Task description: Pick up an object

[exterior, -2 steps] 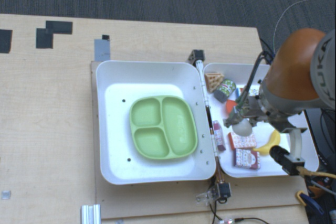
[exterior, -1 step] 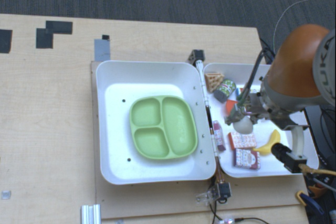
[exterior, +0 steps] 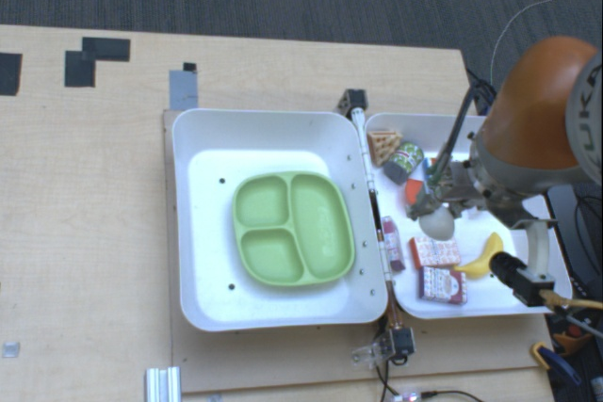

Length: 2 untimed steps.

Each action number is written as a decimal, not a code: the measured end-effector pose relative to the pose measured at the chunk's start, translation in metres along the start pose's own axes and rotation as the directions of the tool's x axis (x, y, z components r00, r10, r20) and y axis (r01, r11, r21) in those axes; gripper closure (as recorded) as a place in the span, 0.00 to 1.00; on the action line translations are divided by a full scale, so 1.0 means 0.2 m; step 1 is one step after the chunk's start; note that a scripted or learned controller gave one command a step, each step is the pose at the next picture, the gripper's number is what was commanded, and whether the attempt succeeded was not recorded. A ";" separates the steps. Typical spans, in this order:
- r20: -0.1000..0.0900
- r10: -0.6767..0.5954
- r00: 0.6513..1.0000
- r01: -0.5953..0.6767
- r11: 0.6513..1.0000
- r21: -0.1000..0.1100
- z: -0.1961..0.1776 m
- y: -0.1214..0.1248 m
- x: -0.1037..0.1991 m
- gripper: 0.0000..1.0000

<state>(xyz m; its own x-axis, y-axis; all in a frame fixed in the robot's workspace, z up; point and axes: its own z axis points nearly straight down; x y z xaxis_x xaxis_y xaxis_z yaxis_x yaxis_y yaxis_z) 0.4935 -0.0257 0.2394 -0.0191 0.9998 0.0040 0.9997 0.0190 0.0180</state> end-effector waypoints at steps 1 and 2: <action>-0.002 -0.005 1.000 0.005 1.000 -0.004 -0.05 0.01 0.01 1.00; -0.003 -0.012 1.000 0.012 1.000 -0.007 -0.10 0.02 0.01 1.00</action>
